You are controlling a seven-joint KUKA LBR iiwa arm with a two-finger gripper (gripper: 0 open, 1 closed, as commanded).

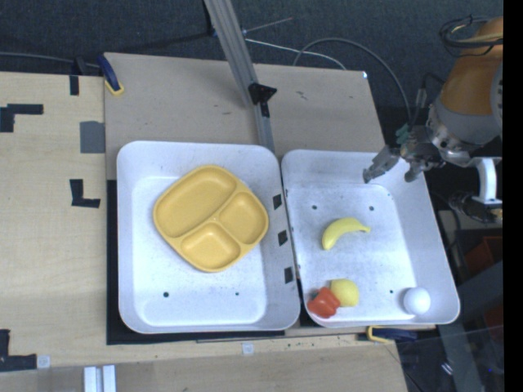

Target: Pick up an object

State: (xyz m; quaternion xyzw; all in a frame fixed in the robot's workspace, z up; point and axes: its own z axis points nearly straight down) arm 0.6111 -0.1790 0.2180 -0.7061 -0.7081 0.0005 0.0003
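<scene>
Two-finger end effector (395,167), fingers spread and grasping nothing, is hovering over the right white bin's (425,219) far edge, apart from the curved yellow plastic banana (343,232).

Single fixed camera sat above the bench (49,219), looked down at a slant, far enough back to take in both white bins whole. Left bin (139,300) filled the frame's centre toward 9 o'clock, right bin (433,251) lay toward 3 o'clock. Bench top ran off past 9 o'clock; dark floor (98,15) showed across 12 o'clock. Arm (470,96) entered near 2 o'clock. No second view shared anything.
</scene>
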